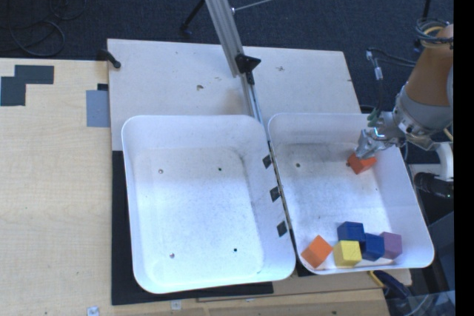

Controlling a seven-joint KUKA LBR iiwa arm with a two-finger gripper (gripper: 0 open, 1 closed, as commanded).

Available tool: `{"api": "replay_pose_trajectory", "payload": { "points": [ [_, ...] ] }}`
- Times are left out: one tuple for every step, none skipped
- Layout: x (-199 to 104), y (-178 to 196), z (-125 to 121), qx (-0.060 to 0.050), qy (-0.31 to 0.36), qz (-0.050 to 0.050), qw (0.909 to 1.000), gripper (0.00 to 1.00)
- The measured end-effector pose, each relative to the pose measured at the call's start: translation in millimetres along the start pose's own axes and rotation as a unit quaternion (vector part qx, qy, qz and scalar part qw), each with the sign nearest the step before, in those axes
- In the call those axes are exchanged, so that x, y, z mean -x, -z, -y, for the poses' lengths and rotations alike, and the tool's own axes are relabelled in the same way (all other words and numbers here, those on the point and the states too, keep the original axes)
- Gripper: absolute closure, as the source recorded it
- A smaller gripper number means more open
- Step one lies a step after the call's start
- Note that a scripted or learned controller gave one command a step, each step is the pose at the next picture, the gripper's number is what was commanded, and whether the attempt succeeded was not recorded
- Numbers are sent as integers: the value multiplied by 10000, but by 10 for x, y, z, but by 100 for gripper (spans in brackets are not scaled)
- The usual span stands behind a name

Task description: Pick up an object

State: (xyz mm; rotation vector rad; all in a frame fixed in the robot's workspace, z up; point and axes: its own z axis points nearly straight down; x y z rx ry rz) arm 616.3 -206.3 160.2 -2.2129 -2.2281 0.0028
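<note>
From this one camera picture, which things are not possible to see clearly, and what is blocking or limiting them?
- Claw, camera view: too small and blurred to tell how it stands on the red block below it.
- Arm: cut off by the right edge.
- Blue blocks: yellow block and purple block crowd them; their number is unclear.
- Right bin, near rim: floor behind it hidden.

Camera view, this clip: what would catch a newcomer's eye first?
Probably the gripper at the far right side of the right bin, with a red-orange block right at its fingertips. Next, the cluster at that bin's near edge: an orange block, yellow block, two blue blocks and a purple block.
</note>
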Motion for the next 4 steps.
{"api": "replay_pose_trajectory", "payload": {
  "points": [
    [25,-699,407,7,-37,-10,10000,0],
    [-221,-687,588,6,-33,-5,10000,0],
    [-50,-690,-92,25,-23,6,10000,0],
    [-57,-723,-420,-317,-78,-97,9994,0]
  ]
}}
